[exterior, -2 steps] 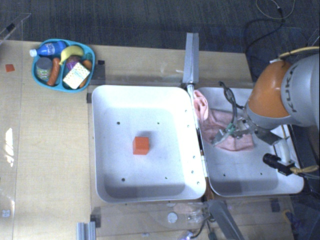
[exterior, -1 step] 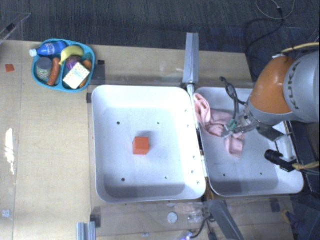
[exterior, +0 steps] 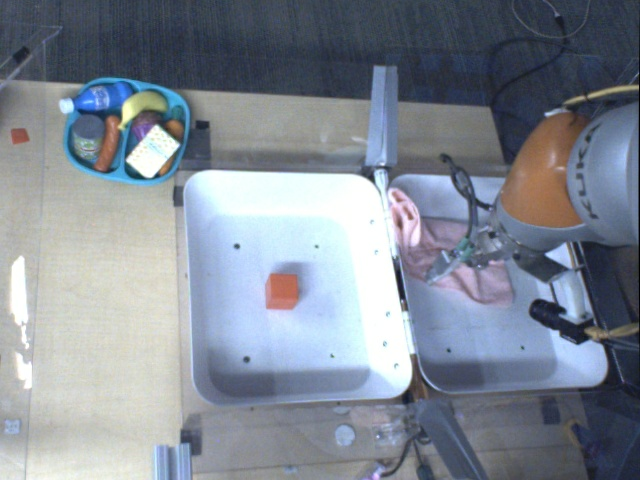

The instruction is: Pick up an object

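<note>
Pink cloth (exterior: 452, 253) — gripper (exterior: 446, 266) touching it

One fixed cam, mounted high over the bench (exterior: 90, 298), looking down at a slant. Both bins in frame: left bin (exterior: 215, 268) about centre, right bin (exterior: 520, 363) toward the right side. Far enough back to catch dark floor (exterior: 250, 18) along the top. Arm (exterior: 575, 178) comes in from the right edge.
</note>
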Robot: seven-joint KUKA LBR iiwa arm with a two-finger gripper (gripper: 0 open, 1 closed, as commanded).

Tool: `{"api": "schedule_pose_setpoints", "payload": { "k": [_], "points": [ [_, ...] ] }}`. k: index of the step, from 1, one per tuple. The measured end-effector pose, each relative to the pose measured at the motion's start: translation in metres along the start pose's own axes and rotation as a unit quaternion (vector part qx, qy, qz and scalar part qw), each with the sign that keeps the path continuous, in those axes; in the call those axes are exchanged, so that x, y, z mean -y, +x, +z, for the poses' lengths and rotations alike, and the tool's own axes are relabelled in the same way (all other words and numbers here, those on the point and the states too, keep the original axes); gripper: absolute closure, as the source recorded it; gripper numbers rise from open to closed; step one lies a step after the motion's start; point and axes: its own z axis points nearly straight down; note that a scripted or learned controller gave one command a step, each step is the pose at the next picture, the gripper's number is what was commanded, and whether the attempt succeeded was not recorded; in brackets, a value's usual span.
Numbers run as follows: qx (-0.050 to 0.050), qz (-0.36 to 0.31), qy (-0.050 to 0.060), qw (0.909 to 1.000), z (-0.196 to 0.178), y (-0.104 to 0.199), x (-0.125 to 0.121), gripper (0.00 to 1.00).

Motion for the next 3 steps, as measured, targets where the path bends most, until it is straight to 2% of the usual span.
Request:
{"api": "schedule_pose_setpoints", "payload": {
  "k": [1,2,3],
  "points": [
    [-0.003,-0.024,0.006,0.9997,0.015,0.001,-0.009,0.0],
    [0.0,-0.025,0.0,0.9997,0.0,0.0,-0.014,1.0],
    [-0.005,-0.048,0.009,0.9988,-0.08,0.019,-0.098,1.0]
  ]
}}
